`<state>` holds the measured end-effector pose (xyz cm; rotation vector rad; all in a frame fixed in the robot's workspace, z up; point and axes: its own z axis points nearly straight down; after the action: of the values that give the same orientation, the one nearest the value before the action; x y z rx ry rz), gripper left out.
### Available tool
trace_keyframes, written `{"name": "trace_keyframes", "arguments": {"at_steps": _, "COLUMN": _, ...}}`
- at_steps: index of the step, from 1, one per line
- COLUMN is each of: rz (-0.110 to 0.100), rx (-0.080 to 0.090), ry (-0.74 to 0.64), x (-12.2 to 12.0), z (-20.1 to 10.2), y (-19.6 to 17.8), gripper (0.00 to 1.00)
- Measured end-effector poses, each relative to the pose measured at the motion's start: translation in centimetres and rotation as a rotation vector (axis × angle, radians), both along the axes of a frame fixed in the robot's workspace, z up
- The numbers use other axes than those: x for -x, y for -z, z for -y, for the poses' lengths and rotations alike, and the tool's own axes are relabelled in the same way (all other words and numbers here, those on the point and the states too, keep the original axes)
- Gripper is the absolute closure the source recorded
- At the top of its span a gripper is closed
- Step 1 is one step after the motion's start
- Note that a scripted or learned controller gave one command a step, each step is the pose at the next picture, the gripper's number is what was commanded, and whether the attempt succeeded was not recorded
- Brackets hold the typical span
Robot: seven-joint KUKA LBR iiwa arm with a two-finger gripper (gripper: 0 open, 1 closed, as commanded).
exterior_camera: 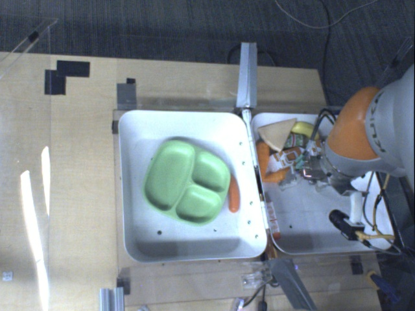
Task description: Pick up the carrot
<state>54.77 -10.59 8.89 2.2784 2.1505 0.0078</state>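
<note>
The carrot (233, 195) lies in the left bin (136, 238), a short orange piece resting lengthwise just beside the right edge of the green divided plate (185, 181) and close to the bin's right wall. We see the plate sitting tilted in the middle of that bin. The arm (382, 128) reaches in from the right over the right bin (305, 235), well apart from the carrot. Its gripper (299, 166) hangs low among a clutter of small items at the far left of that bin, near an orange object (264, 162) and a tan wedge (277, 132). We cannot tell how the gripper stands.
</note>
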Motion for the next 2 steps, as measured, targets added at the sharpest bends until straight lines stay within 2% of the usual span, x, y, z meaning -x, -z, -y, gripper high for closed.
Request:
{"name": "trace_keyframes", "arguments": {"at_steps": 1, "rz": -0.001, "rx": -0.002, "ry": -0.145, "x": -1.9, "z": 3.9, "y": 0.0, "gripper": 0.00}}
{"name": "trace_keyframes", "arguments": {"at_steps": 2, "rz": -0.004, "rx": 0.008, "ry": -0.339, "x": -8.7, "z": -1.3, "y": -0.1, "gripper": 0.00}}
